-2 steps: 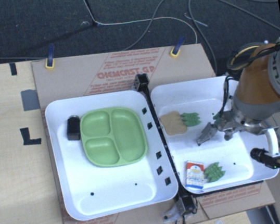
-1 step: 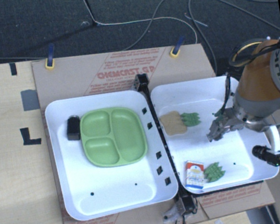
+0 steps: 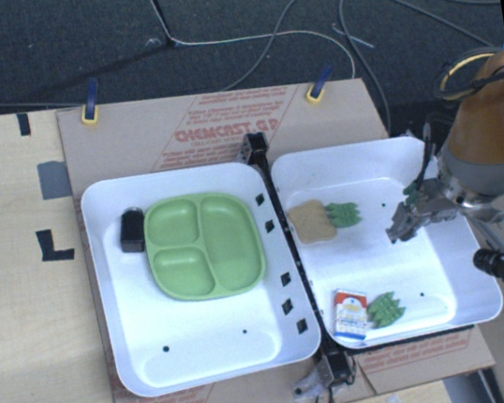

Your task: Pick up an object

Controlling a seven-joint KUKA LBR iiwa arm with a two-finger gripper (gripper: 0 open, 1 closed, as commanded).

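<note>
Four small things lie in the right bin (image 3: 416,156): tan pad (image 3: 311,221), two green sprigs, red-and-white packet (image 3: 350,313); the pad looks soft, light, best pinched across its middle; whether the hand (image 3: 406,225), right of it, is spread, I cannot tell.

The pale wooden bench (image 3: 22,308) carried a cardboard sheet (image 3: 221,125), clamped at its far edge, with two white bins (image 3: 130,357) lying side by side on it.
</note>
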